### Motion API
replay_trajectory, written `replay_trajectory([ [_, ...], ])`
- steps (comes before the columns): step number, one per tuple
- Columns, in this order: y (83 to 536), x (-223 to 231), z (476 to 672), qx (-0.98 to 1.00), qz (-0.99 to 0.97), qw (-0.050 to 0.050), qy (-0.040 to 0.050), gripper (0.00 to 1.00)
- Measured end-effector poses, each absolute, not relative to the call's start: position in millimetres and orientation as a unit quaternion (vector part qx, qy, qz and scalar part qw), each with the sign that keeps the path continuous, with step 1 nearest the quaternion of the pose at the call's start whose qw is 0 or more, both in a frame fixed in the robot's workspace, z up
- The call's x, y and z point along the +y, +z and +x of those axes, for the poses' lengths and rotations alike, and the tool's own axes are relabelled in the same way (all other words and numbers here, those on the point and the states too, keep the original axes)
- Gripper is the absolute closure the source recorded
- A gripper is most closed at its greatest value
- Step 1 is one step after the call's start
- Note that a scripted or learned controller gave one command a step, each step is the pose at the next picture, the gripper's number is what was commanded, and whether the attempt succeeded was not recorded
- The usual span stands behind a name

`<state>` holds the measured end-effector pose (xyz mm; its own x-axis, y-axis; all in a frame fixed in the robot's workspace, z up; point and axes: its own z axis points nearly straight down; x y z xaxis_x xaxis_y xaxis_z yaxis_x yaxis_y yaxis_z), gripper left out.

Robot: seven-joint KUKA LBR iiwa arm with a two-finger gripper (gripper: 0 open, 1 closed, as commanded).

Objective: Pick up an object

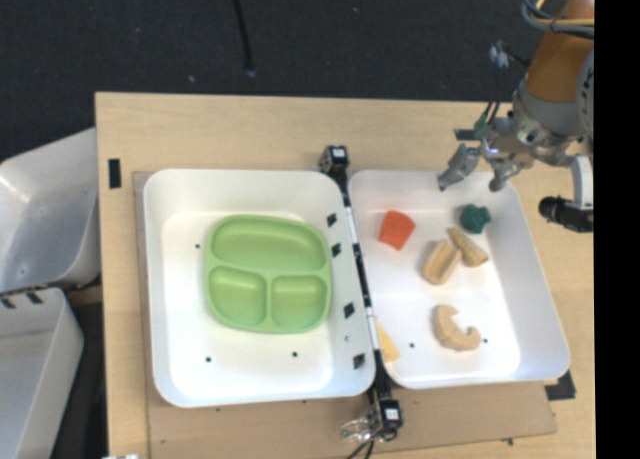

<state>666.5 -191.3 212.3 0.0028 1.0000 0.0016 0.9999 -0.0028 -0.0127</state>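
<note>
The arm (560,57) is cut off at the right, so just its orange band and wrist show. A yellow piece (386,347) is partly tucked under the bins' shared rim. The small dark green object (474,216) is too blurred to name. The desk (300,127) runs past the bottom edge.

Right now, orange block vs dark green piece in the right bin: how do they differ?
The orange block is bright orange with flat faces; the dark green piece is dark green and lumpy. The orange block looks bigger. The orange block lies near the bin's left side; the dark green piece lies further right, closer to the gripper, whose fingers are spread. Both rest apart on the right bin, ungrasped.
</note>
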Motion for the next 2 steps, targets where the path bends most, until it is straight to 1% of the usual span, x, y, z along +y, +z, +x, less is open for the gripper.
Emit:
replay_trajectory([
  [1, 222.1, -190.9, 669.1, -0.707, -0.707, -0.001, 0.0002, 0.0],
  [2, 162.2, -190.0, 675.3, -0.709, -0.706, 0.0, 0.0014, 0.0],
])
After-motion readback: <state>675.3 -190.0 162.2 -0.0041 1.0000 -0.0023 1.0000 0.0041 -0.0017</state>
